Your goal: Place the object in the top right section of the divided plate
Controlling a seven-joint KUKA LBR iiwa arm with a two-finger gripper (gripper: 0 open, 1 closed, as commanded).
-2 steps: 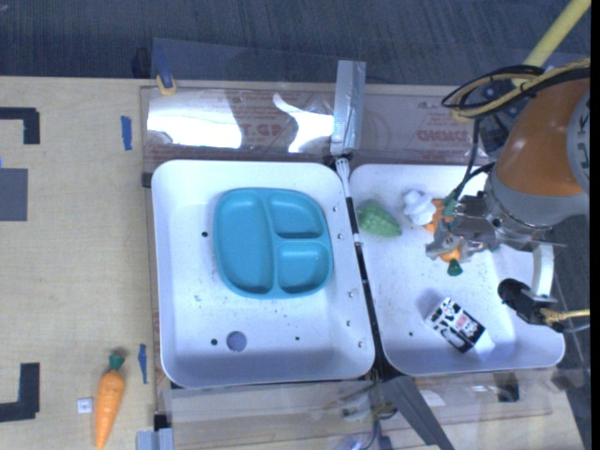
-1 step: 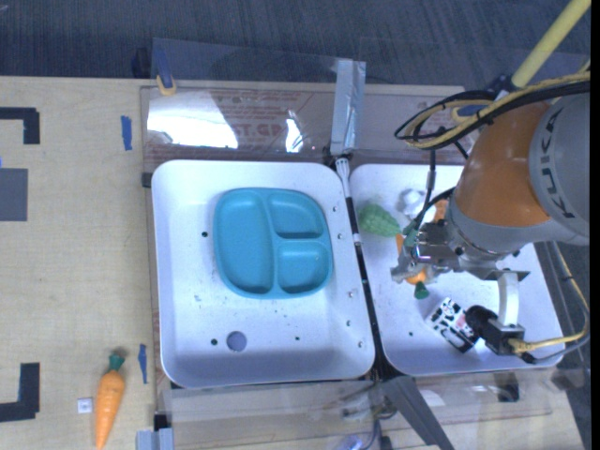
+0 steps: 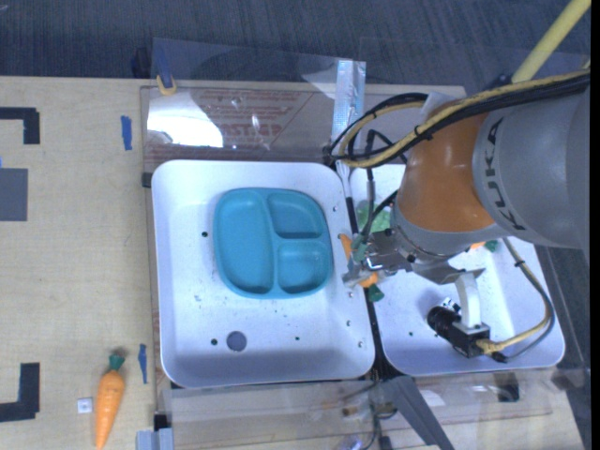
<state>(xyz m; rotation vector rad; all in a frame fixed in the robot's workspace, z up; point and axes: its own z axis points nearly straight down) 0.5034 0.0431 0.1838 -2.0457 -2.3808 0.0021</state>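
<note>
On the worktop two white bins sit side by side. The left bin holds a blue divided plate lying flat towards its far side, with one large section on the left and two smaller ones on the right, one far and one near. A small grey disc lies on the bin floor, near and left of the plate and well apart from it. The arm reaches in from the right over the right bin, and its gripper hangs low at the wall shared by the two bins, just right of the plate's near right section. The arm's bulk covers it, so there is no telling whether it is spread or closed, nor whether it carries anything. A green piece peeks out under the arm's left edge in the right bin, too hidden to identify, and it is outside the plate. A toy carrot lies on the worktop, left of the bins at the near edge.
</note>
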